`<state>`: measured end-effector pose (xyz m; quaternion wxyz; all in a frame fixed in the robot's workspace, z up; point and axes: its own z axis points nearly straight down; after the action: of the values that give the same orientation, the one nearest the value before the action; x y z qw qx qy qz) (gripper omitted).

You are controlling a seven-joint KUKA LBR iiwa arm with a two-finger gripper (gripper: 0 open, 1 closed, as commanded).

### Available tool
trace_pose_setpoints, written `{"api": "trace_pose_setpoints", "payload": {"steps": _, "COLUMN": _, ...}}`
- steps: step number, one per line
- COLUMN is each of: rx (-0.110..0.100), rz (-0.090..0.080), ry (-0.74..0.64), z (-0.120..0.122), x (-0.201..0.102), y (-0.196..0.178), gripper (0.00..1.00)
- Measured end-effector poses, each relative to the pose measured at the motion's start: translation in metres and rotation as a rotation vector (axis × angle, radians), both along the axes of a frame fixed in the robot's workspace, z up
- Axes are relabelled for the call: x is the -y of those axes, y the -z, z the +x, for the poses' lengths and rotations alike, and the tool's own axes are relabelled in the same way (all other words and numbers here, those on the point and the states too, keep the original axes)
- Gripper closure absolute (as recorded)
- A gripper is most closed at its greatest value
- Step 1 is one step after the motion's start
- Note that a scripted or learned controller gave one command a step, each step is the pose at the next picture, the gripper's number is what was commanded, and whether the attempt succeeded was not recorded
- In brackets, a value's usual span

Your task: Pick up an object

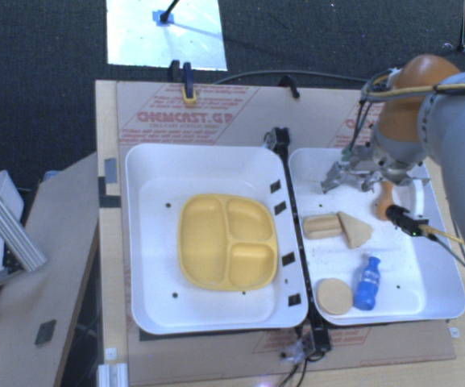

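The wooden bench (168,103) carried two shallow white bins side by side. The grey arm (450,127) reached in from the right, its orange band showing above the wrist. The left bin (155,176) held a yellow divided plate (228,240), lying flat near the middle with its three compartments facing up. The right bin (433,289) held the smaller things.

The gripper (337,180) hung over the far left part of the right bin, tilted down toward the bin's floor. Whether it was open or closed could not be told, and nothing was seen held in it.

A tan bread-like block (322,226) lay just below the gripper, apart from it. A tan wedge (355,230) touched the block's right end. Nearer the front wall, a blue bottle (367,282) lay on its side, just beside a round tan biscuit (334,296) on its left.
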<state>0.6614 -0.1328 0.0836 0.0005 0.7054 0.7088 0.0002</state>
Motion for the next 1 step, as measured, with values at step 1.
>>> {"api": "trace_pose_setpoints", "payload": {"steps": 1, "rx": 0.005, "rz": -0.001, "ry": -0.001, "z": 0.0013, "x": 0.0001, "y": -0.0127, "gripper": 1.00}}
